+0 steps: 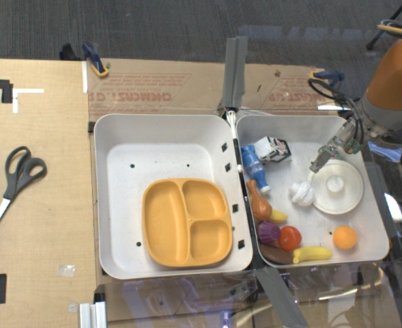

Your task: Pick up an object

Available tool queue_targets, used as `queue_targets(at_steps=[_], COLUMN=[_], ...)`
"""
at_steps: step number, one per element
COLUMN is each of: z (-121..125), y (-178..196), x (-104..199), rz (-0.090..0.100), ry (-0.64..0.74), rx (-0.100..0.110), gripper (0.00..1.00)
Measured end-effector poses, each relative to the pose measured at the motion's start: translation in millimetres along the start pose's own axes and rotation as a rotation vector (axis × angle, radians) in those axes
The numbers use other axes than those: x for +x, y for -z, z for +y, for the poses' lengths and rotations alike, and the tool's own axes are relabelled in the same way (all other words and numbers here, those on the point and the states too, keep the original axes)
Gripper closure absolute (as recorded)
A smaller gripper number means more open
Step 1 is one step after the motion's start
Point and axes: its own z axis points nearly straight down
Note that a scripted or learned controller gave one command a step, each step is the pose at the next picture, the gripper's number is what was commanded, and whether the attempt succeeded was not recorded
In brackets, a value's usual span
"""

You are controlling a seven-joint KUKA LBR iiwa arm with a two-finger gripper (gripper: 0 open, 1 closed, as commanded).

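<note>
The right bin (303, 130) holds several small items. A blue bottle (250, 161) and a white and black toy (274, 149) lie at its far left. A white round dish (337, 185) sits to the right, with a white crumpled piece (301, 194) beside it. Toward the near edge are a brown drumstick-shaped toy (259, 202), a purple piece (269, 233), a red tomato (290, 237), a yellow banana (312, 254) and an orange ball (345, 238). My gripper (321, 161) hangs low over the bin, just above the dish's far left rim. Nothing shows in its grasp.
The left bin (119, 156) holds a yellow divided tray (187, 221). Scissors (13, 183) lie on the wooden bench at far left. Blue clamps (95, 59) (330, 77) stand behind the bins. My grey arm with its orange band (392, 80) comes in at the upper right.
</note>
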Motion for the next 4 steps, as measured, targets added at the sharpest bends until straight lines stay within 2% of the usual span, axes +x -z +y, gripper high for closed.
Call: queue_targets(at_steps=[1, 2, 3, 4], z=[7, 49, 89, 81], y=[-38, -37, -34, -25], x=[82, 9, 47, 42], rz=[0.008, 0.004, 0.007, 0.000], ry=[-0.243, -0.264, -0.444, -0.448], rx=[0.004, 0.003, 0.010, 0.022], gripper=[0.00, 0.00, 0.00, 1.00])
